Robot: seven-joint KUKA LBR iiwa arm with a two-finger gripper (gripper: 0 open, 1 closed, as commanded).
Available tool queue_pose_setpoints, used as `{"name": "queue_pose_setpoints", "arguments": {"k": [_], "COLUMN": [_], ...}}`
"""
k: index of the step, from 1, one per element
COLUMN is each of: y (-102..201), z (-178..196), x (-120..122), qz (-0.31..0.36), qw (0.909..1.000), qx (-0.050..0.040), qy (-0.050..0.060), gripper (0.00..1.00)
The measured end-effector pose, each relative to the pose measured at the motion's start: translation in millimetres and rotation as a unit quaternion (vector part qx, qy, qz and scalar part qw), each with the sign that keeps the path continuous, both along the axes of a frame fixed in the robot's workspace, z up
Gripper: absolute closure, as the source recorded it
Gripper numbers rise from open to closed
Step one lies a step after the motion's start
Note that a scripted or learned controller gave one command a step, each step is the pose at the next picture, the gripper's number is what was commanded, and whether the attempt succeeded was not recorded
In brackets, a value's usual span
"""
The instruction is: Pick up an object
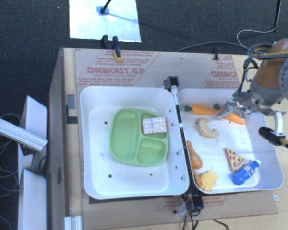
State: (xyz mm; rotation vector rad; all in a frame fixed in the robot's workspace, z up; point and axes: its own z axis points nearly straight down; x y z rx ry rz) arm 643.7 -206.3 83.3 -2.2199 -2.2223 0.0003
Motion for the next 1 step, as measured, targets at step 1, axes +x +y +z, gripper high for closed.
{"name": "queue_pose_setpoints", "arguments": {"k": [1], "y": [-0.9], "z": [13.6], "x": [1.7], "qz": [0.001], "qw": [1.0000], "qx": [-0.0016], "qy": [-0.002], "gripper": [1.00]}}
